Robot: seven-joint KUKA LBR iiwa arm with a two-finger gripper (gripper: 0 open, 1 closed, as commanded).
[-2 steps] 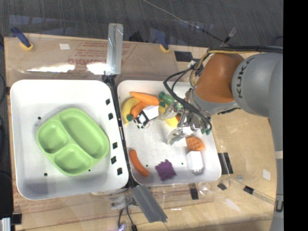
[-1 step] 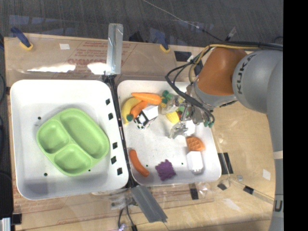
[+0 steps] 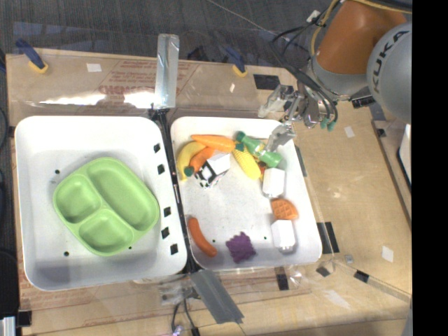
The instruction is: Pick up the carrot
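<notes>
Carrot (image 3: 215, 143): likely light, rigid, smooth toy; lies well left of gripper (image 3: 281, 136). Grasp across mid-body. Gripper spread or pressed together: cannot tell.

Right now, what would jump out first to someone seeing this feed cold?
The green divided plate lying alone in the left bin, and the huddle of toy food at the far end of the right bin, the carrot among it. Above that huddle's right side hangs the gripper, close to a green bottle.
</notes>
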